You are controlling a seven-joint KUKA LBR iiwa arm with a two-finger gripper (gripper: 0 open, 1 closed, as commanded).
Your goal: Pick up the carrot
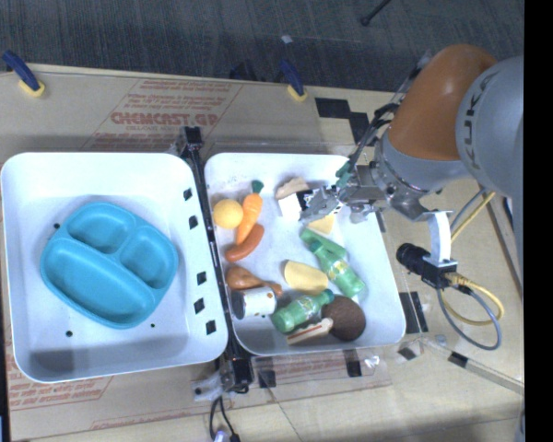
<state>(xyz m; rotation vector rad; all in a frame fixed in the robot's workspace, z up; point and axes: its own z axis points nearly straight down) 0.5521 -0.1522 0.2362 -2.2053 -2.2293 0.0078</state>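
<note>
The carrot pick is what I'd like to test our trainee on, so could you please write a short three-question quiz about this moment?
1. True or false: the carrot lies in the left bin.
2. Which item sits right beside the carrot, on its left in the camera view? A) the blue divided plate B) the yellow lemon-like ball C) the brown round item
3. Fill in: the tool hovers over the right bin's ____ part, to the carrot's right in the view.

Key
1. False: it lies in the right bin, near the upper left corner.
2. B.
3. Upper; whether it is open or shut cannot be made out.
</note>
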